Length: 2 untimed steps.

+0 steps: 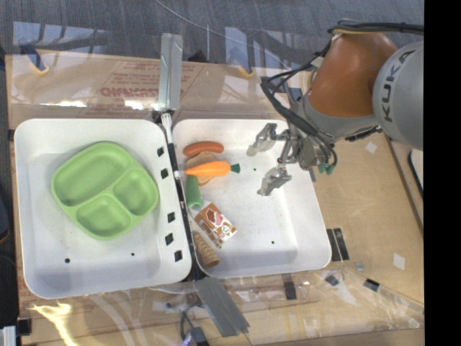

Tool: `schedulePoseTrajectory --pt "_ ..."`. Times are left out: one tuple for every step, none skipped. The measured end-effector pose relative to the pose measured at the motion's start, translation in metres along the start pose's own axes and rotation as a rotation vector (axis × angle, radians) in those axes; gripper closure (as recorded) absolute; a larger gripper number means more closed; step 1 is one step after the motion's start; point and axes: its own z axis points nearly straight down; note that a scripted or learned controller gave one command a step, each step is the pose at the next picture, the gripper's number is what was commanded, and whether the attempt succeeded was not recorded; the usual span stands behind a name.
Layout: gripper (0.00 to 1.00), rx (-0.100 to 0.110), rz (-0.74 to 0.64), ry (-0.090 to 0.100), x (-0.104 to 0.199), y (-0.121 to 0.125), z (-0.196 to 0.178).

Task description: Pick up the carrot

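Observation:
An orange carrot (208,169) with a green tip lies near the left wall of the right bin (302,229), just below a reddish-brown sausage (203,149). My gripper (265,161) hovers over the right bin's upper middle, to the right of the carrot and apart from it. Its two grey fingers (261,140) are spread wide and open, with nothing between them.
A green cylinder (194,191), a printed snack packet (215,224) and a brown ridged piece (204,250) lie along the right bin's left side. A green divided plate (104,188) sits in the left bin (43,265). Bare floor shows in the right bin's middle and right.

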Motion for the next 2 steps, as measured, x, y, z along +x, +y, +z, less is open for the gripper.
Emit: schedulePoseTrajectory --pt "0.0 -0.002 0.445 -0.008 -0.07 0.024 0.122" --pt "1.0 -0.001 0.436 -0.01 -0.071 0.026 0.11"
